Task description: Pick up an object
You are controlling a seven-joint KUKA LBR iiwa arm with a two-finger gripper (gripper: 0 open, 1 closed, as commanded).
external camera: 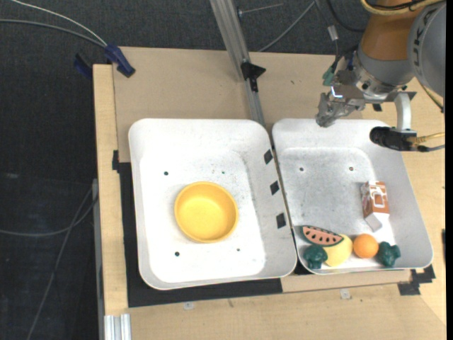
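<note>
Hanging over the far rim of the right bin [396, 253], the end effector [327, 116] is at about 1 o'clock in the view, and whether it is apart or together I cannot tell; nothing shows between its tips. All the small things lie well apart from it, toward 5 o'clock, at the near edge of the same bin: a melon slice [323, 235], a yellow fruit [340, 250], a green piece [315, 256], an orange [365, 246] and another green piece [387, 253]. A carton [375, 200] lies a little farther up, near the right wall. A yellow bowl [206, 211] sits in the left bin [152, 140], toward 8 o'clock from the end effector. Both bins rest on the bench [177, 83].
</note>
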